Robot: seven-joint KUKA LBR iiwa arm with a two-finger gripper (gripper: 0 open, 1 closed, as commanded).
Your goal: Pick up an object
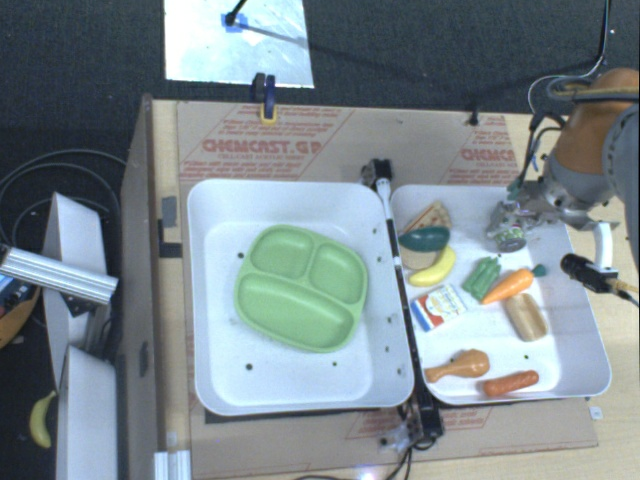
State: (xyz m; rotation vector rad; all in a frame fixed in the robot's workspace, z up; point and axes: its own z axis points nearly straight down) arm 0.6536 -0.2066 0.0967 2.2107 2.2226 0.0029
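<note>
A sausage is lying nearest, by the right bin's near rim, right of a drumstick. Left, a green divided tray is sitting in the left bin. The gripper is hovering over the right bin's far part, beyond the carrot; whether its jaws are clenched, I cannot tell.

A single fixed camera looks down from above at a slant, far enough back to take in the whole tabletop, both white bins and the dark floor beyond it. The left bin sits near the middle of the view and the right bin toward its right side. The grey arm enters from the right edge.
</note>
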